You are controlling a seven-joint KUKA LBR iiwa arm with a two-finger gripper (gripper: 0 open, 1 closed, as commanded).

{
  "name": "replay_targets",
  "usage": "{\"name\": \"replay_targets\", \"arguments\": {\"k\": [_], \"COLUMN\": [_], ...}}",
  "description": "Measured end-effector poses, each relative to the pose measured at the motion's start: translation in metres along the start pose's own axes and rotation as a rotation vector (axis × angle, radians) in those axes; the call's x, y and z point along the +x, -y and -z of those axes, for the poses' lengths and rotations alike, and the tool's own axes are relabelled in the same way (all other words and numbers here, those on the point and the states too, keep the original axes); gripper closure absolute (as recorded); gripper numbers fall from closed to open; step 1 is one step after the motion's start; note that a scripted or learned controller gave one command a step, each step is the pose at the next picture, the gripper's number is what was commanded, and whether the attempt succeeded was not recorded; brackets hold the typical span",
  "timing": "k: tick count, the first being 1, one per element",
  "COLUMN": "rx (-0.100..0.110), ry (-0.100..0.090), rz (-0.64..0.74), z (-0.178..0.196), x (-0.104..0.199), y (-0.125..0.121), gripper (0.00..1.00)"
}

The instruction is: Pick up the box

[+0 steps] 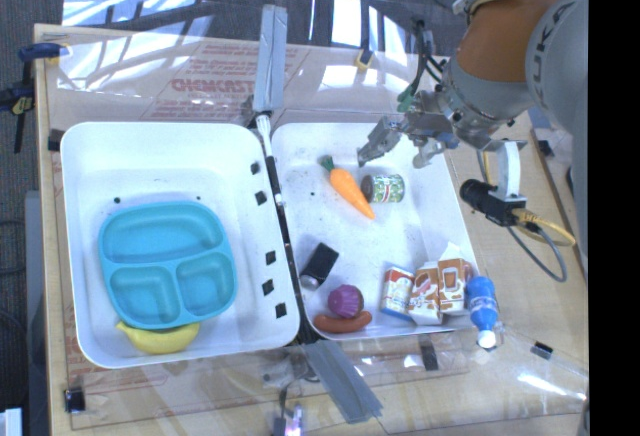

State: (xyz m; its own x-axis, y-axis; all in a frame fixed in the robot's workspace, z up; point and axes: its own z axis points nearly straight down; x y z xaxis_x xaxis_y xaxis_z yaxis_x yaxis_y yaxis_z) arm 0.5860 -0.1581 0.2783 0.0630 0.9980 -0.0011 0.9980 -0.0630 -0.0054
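Hand (402, 146) open above one carrot (351, 190), one can (385, 188), one box (428, 290) nearer.

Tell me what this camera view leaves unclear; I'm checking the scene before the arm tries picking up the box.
- Banana: mostly hidden under the blue tray, left bin.
- Box: printed panels too small to read; its right end is crowded by the bottle.
- Can: label too small to read.
- Gripper: whether it touches anything is unclear against the white bin.
- Arm: cut off by the top edge.
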Motion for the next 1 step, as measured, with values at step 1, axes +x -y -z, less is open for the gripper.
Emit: {"name": "replay_targets", "arguments": {"k": [1], "rx": [0.003], "ry": [-0.002], "rz": [0.112], "z": [-0.1323], "x": [-0.0347], "y": [0.0835], "gripper": [0.0]}}
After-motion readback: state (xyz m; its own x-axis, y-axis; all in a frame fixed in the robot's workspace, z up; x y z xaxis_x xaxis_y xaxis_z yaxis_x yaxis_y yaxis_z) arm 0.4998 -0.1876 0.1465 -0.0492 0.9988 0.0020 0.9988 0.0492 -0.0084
